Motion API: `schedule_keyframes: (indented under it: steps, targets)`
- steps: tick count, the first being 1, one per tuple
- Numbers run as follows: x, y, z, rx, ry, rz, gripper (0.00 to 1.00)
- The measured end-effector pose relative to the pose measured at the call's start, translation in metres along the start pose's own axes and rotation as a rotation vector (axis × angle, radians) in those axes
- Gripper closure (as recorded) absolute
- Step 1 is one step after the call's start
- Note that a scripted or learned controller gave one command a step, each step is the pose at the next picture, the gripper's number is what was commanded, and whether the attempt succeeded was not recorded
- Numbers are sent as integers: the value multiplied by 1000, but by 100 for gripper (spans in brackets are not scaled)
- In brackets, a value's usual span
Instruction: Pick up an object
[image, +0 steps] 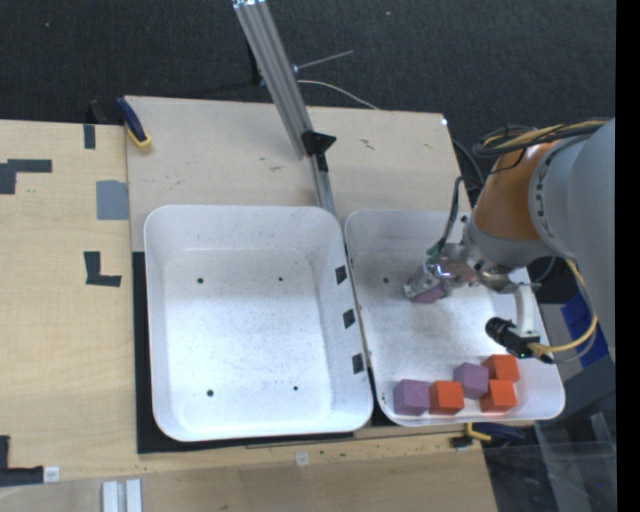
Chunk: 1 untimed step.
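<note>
Arm (530, 205) reaching from the right over the right bin (400, 235), gripper (428, 288) low near the bin's middle. Fingers closed around a purple block (430, 294), seen between the tips. Five more blocks along the bin's near edge: purple (410, 396), orange (446, 397), purple (471, 379), orange (498, 396), orange (503, 367). Left bin (250, 320) alongside, rims touching.
</note>
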<state>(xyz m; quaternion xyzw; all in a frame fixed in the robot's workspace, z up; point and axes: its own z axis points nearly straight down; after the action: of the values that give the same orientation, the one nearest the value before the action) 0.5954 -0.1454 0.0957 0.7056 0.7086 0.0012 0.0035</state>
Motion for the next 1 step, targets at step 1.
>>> schedule_keyframes:
  steps: [1]
  targets:
    - [72, 29, -101, 0, 5, -4, 100]
